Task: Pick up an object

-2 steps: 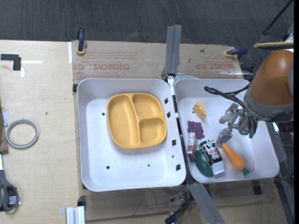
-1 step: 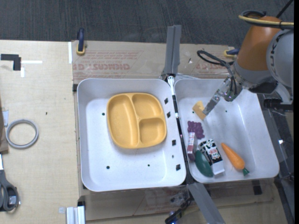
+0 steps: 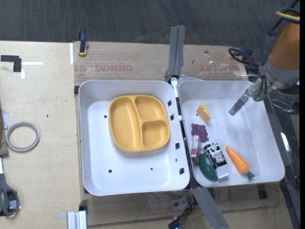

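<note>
Hovering over the right bin [image 3: 267,128], the hand [image 3: 237,108], grip unclear, clears the cheese [image 3: 204,112].

At the upper right of the frame, the arm [image 3: 286,49] is seen as a rounded orange segment above a grey wrist section. A slim grey end effector [image 3: 237,109] is attached below, and dark cables are seen beside it.
</note>
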Available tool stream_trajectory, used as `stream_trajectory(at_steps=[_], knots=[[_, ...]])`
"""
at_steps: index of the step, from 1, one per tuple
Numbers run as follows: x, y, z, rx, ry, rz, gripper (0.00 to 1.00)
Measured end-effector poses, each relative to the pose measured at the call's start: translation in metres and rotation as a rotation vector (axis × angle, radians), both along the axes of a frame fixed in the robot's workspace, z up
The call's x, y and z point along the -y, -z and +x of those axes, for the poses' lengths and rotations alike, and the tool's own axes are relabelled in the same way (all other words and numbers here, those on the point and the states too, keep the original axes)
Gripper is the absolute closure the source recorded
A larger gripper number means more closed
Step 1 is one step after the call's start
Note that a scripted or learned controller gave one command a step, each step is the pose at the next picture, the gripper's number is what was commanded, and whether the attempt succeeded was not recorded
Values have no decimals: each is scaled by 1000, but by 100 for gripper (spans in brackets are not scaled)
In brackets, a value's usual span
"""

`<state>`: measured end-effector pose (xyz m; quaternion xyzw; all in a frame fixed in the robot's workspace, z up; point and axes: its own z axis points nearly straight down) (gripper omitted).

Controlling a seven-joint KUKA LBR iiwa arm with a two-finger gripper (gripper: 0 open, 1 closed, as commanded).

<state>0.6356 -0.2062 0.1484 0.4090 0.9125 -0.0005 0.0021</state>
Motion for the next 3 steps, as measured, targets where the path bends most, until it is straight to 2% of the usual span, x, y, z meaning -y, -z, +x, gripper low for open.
stream_trajectory(at_steps=[1,2,3], knots=[[-76,0,-19,-3,148,2,0],[-101,47,23,-2,344,1,0],[-101,37,24,0,340,-2,100]])
